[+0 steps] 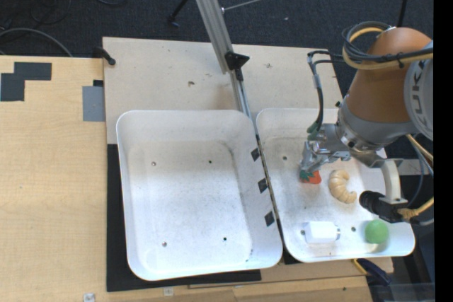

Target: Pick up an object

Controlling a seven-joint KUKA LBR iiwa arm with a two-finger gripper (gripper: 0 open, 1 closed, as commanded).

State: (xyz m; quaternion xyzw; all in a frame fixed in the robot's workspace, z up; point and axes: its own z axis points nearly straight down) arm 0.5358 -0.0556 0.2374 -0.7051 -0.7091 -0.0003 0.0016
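**Three loose pieces, one small red target**

One small red-and-green object (310,177) lies in the right bin (283,125), directly under my gripper (311,165). Whether I'm wide or narrow, I cannot tell. It looks light and slippery-smooth; I'd pinch across its middle. Croissant (342,186) sits at three o'clock.

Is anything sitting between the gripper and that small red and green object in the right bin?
Nothing visible does. The gripper is right above the small red and green object in the right bin. The croissant, white block and green ball lie off to the side.
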